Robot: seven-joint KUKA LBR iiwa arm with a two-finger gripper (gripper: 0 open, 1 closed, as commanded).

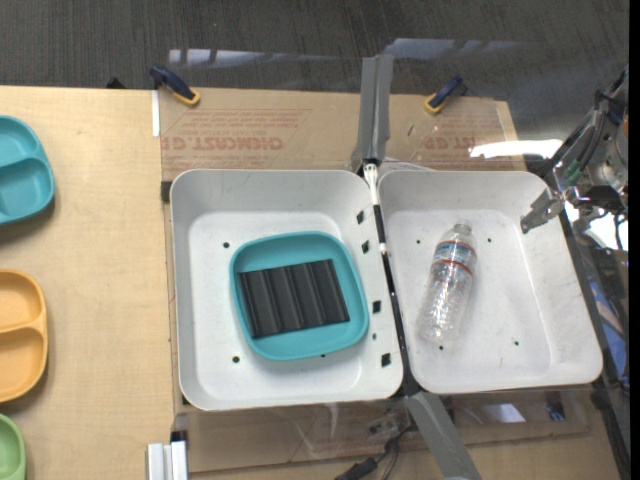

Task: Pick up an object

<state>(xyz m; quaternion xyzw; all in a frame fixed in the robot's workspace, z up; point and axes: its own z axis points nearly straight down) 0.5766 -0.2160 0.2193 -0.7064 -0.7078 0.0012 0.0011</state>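
The clear plastic bottle [449, 283] lies on its side on the floor of the right bin [560, 353], a little toward that bin's left wall and near the middle between its far and near edges. Its cap end points to the far edge and its base to the near edge, with a slight tilt. A label band with some red goes around the upper part; the print on it is too small to read. Because the bottle is transparent, its lower part is hard to separate from the white floor.

The gripper [545, 211] is at the far right corner of the right bin, above the rim. From there one thin finger tip reaches over the bin's edge. The rest of the hand is a mix of cables and metal parts against a bright reflection, and the right edge of the view cuts it off, so I cannot tell how wide it stands. Nothing is visible between its tips, and it is well apart from the bottle.

In the left bin [200, 368] a teal tray [258, 338] sits near the middle, with a dark ribbed insert [293, 300] inside.

On the tabletop's left edge a teal plate [22, 180], an orange plate [20, 333] and a green one [8, 450] are each cut off.
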